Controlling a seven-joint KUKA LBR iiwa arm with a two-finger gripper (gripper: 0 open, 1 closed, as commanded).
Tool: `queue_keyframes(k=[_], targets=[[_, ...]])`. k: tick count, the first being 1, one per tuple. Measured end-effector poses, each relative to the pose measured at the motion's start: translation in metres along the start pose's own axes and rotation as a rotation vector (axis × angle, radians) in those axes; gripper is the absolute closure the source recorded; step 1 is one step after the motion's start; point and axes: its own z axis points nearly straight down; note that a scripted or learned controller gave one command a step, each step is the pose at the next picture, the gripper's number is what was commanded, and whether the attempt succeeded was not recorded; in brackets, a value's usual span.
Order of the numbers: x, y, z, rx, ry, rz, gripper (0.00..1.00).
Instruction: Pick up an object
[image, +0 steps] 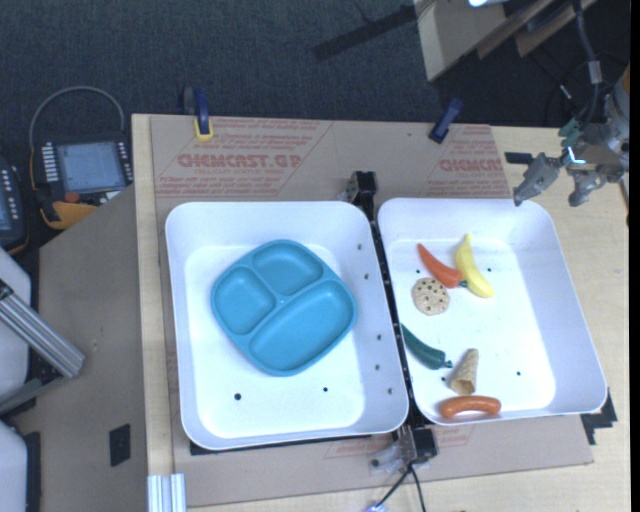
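The hand (555, 186) hovers at the 1 o'clock corner of the right bin (570, 300), outside its rim, fingers spread apart and grasping nothing. Inside that bin, a yellow banana (472, 266) lies toward 12 o'clock, touching a red pepper (437, 265); a cookie (430, 295) sits just beside them. A green pepper (423, 347), an ice-cream cone (464, 371) and a sausage (470, 406) lie toward 7 o'clock. The left bin (200, 390) holds a blue divided plate (283, 305) on the worktop (150, 300).

The arm reaches in at the upper right, its pincer (553, 180) hanging with both fingers (527, 183) spread apart and nothing between them.
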Motion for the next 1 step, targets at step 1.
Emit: queue_keyframes(k=[1], targets=[[-0.0069, -0.0051, 0.0468, 0.004, 0.001, 0.001, 0.0]])
